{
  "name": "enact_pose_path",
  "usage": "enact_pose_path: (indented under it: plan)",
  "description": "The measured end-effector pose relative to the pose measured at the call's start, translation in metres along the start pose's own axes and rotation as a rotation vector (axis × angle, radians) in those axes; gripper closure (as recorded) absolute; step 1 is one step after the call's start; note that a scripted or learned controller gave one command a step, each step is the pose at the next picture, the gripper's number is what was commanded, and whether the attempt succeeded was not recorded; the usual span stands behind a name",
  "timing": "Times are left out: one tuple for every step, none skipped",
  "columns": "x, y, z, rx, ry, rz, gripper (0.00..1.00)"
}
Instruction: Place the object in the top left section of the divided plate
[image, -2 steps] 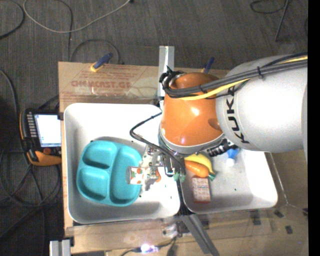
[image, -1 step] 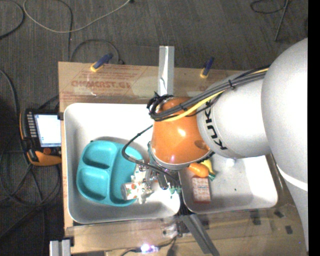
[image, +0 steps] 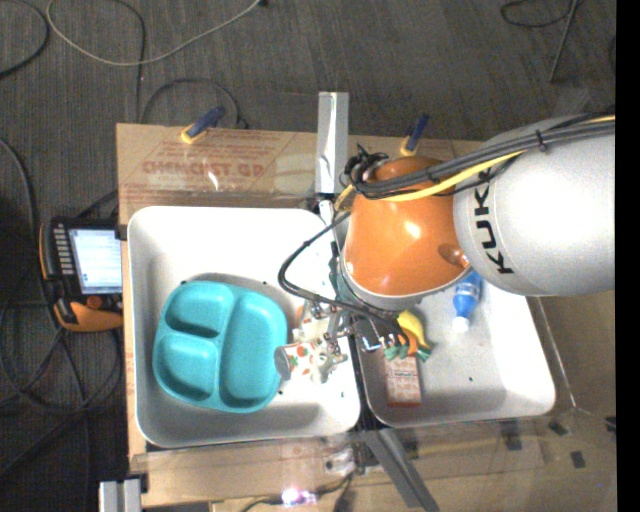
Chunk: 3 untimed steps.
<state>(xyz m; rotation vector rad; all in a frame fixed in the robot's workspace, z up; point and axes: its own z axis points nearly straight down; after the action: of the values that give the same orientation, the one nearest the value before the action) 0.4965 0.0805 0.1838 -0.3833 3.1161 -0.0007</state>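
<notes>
Grey KUKA arm with orange band (image: 405, 240) reaches in from the right and hangs over the seam between the two shallow white bins, hiding much of what lies below it. Left white bin (image: 140, 250) holds the teal three-section divided plate (image: 220, 345), sitting left of centre; its top left section, far and left on the plate, looks bare. Right white bin (image: 500, 390) holds a small clear bottle with blue cap (image: 464, 300), a yellow banana-shaped toy with green end (image: 412, 330) and a flat reddish-brown packet (image: 402, 382). The gripper (image: 325, 345) sits just right of the plate, at the left bin's right wall; how far its jaws stand open cannot be told. Close beside it, near the plate's right rim, a small white piece with red and green spots (image: 300, 355), likely the object; whether it is gripped is unclear. Judged light, stiff, small; best pinched across its narrow middle, since a shallow hold could slip.
</notes>
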Motion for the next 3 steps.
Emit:
enact_pose_path:
  plan:
    - [-0.015,0.091,0.014,-0.005,0.001,-0.467,1.0]
    - [-0.006,0.017,-0.036,-0.001,0.0,-0.486,1.0]
    - [-0.002,0.04,0.056,-0.001,0.006,-0.841,1.0]
